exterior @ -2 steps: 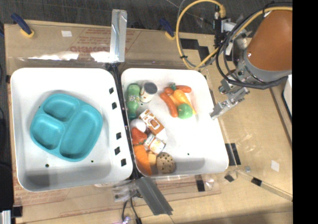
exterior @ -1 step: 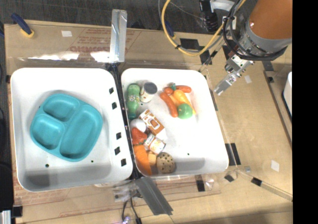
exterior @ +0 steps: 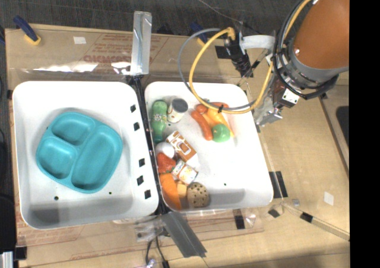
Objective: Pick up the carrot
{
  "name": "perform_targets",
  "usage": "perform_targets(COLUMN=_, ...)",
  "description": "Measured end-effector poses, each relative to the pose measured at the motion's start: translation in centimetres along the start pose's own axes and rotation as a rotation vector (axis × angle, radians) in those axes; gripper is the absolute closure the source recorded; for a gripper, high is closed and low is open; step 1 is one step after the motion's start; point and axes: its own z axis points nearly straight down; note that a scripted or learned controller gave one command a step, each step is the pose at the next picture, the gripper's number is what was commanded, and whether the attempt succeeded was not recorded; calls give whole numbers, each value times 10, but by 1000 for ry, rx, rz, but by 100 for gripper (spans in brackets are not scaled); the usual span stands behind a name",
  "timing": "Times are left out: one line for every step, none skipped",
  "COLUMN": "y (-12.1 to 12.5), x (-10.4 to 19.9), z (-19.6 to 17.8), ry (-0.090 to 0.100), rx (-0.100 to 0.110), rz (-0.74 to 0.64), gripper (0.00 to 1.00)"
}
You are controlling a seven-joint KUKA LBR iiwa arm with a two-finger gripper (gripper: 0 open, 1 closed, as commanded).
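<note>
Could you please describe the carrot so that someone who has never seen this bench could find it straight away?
Start at the right-hand shallow white bin, the one without the teal divided plate. In its upper middle lies the long orange carrot, slanting down to the right. Unlike the round green ball touching its lower end, it is slim, tapered and orange.
</note>
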Motion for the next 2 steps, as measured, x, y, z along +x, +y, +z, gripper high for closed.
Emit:
perform_targets(y=6, x=24, z=151, ry=-13, rx=3, rz=-190, gripper=100)
perform_targets(y=-8, x=55, z=18, ry=8, rx=0, rz=-192, gripper=100)
